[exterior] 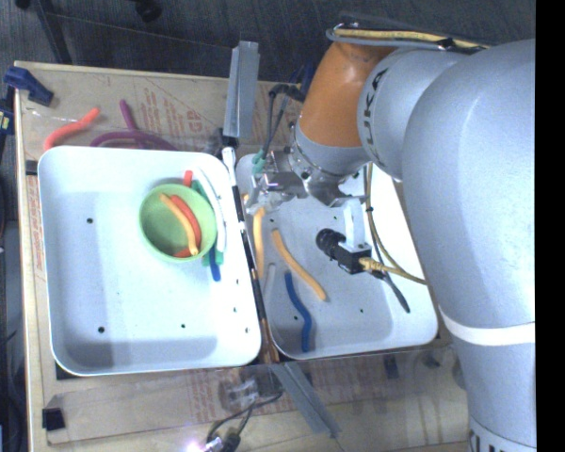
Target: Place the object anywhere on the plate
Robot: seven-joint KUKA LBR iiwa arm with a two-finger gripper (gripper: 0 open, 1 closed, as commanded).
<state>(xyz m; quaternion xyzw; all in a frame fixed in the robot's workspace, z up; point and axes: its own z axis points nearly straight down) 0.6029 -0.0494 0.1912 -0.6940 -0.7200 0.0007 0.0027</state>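
Near, right bin (410, 323): we see a blue bent strip (299, 311) and a yellow one (297, 264) lying loose.
Left bin (122, 347): round green plate (174, 222) already bears a red and a yellow piece.
Gripper (271, 179): at the bins' divider; whether it grips, we cannot tell.
Risk: we judge a snag on the divider likely.

One fixed camera looks down at a slant on the wooden bench (122, 398) from above. It sees both the left bin (104, 281) and the right bin (358, 332) side by side. The grey arm (452, 158), entering from the right, stands nearest the lens.
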